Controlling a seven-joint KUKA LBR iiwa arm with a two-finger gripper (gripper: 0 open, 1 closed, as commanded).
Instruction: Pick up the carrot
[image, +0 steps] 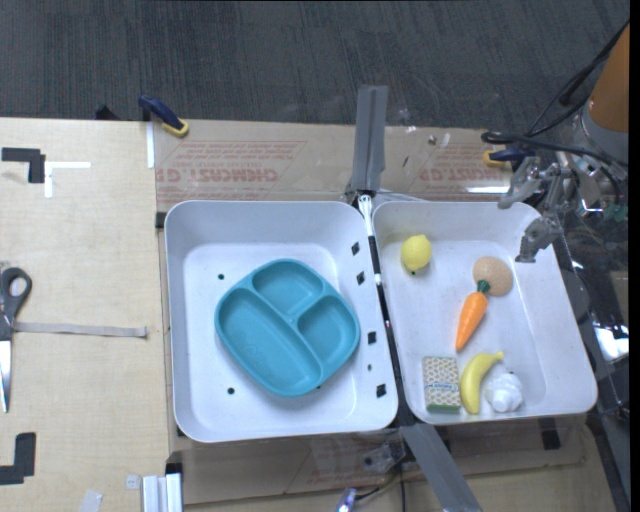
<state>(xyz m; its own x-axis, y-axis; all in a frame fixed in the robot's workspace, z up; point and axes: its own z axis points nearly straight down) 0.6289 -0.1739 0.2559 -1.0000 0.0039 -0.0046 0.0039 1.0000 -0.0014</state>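
The orange carrot (470, 316) lies in the middle of the right bin (555, 330), its green top pointing up toward a tan round item (493, 273). My gripper (513, 230) hovers over the bin's upper right corner, above and to the right of the carrot and well apart from it. Its fingers stand open with nothing between them.
The right bin also holds a yellow lemon (416, 252), a banana (478, 378), a white crumpled item (505, 392) and a small patterned block (440, 385). A blue divided plate (288, 326) lies in the left bin (190, 300). Scissors (10, 305) rest on the bench at far left.
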